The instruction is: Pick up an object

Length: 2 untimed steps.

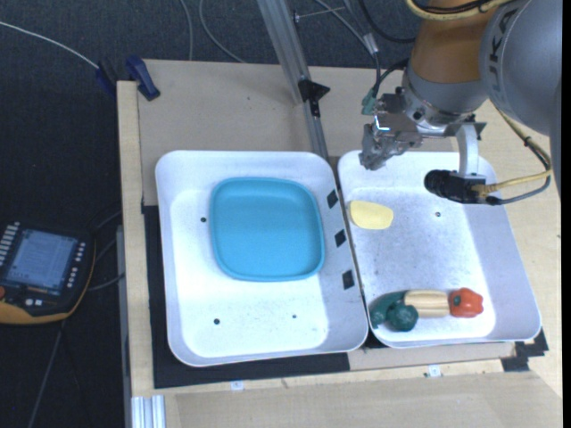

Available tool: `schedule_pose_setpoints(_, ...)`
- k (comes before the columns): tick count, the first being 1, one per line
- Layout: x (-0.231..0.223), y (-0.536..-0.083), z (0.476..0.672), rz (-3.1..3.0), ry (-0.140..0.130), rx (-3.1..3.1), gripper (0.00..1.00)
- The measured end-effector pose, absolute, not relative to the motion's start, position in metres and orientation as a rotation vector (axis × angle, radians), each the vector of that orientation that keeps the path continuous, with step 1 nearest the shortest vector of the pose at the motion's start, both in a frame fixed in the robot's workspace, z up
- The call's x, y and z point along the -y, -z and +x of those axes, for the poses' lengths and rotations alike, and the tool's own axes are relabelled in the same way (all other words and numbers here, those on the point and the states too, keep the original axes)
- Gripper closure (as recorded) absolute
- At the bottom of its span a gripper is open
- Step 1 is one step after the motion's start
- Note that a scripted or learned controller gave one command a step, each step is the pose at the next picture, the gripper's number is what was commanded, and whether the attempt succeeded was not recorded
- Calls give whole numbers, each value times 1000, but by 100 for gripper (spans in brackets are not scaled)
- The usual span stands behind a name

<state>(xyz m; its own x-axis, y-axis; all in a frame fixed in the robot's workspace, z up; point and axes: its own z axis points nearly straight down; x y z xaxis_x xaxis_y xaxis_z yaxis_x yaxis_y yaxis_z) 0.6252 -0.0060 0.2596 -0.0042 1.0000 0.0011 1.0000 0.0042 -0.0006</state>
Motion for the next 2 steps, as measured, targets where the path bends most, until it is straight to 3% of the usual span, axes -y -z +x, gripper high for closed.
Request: schedule_pose_setpoints(2,-97,-248,634,-2216,2,2226,100)
